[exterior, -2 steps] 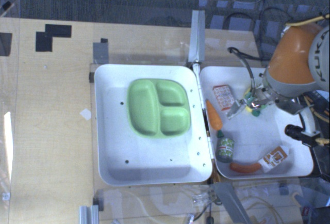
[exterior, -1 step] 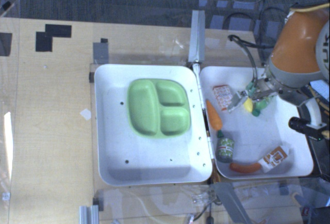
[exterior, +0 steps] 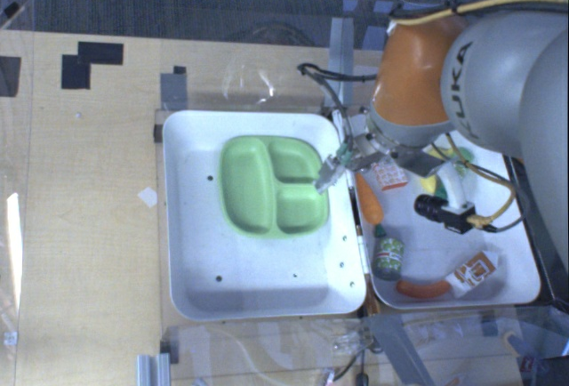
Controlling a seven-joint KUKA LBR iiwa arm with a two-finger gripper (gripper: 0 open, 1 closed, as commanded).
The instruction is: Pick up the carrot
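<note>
Pale wood bench [exterior: 89,242], two white bins side by side, arm [exterior: 498,64] coming in from the right. Gripper [exterior: 327,175] sits over the right rim of the green divided tray [exterior: 258,188], close to the wall between the bins. Can't tell if it's open or closed, and can't tell if it touches the tray. Nothing visibly gripped.

Left bin [exterior: 191,277]: holds the green tray, three compartments, one long on the left and two on the right.

Right bin [exterior: 524,282]: carrot [exterior: 371,205] lies just beside the bin's left wall, just right of the gripper. Long axis runs roughly top-to-bottom in view, leaning slightly lower-right. Upper end is tucked under the wrist, so can't tell which end is the tip. Red-and-white packet [exterior: 388,174] is near its upper end. Dark green can-like item [exterior: 388,255] is just below the carrot. Sausage [exterior: 425,289] lies along the bin's near wall, with a small carton [exterior: 474,270] beside it.
</note>
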